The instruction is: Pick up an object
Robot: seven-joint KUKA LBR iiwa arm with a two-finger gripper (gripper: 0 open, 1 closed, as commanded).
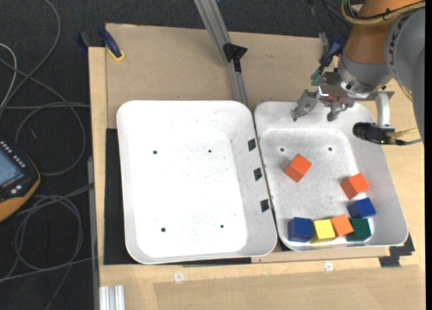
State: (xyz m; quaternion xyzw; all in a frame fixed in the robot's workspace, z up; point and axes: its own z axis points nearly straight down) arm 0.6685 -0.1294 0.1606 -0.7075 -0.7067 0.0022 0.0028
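Orange block point(297, 167) lies below the gripper's point(316, 110) spread, empty fingers point(302, 107), well apart from them.

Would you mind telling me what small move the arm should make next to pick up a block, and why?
Probably bring the gripper toward the near side and down over the lone orange block. The gripper hangs at the far rim of the right bin, jaws spread and holding nothing. That block sits apart from the others clustered in the near right corner, leaving room around it.
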